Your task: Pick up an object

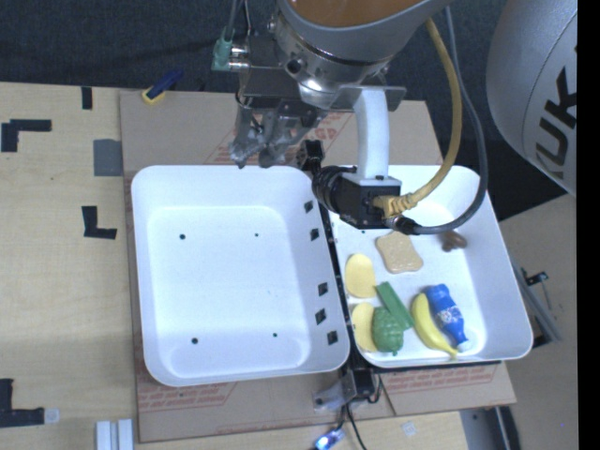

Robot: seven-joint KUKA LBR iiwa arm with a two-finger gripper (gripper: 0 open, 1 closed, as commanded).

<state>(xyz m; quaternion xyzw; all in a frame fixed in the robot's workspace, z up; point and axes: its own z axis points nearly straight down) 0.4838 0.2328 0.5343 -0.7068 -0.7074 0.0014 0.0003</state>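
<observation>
Objects for picking are clustered in the near half of the right white plastic bin (497,251): a yellow banana (429,324), a blue bottle (447,315), a green broccoli-shaped toy (388,324), two pale yellow slices (360,276) and a tan bread-shaped piece (400,254). The hand (264,141) is seen above the far edge of the left white bin (150,251), well apart from them; whether it is open cannot be told. A grasp could slip, since the items touch one another.

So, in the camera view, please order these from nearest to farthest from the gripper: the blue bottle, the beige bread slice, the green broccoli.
Gripper hangs above the left bin's far rim.
1. Beige bread slice, right bin, middle.
2. Green broccoli, near rim.
3. Blue bottle, near-right corner.
</observation>
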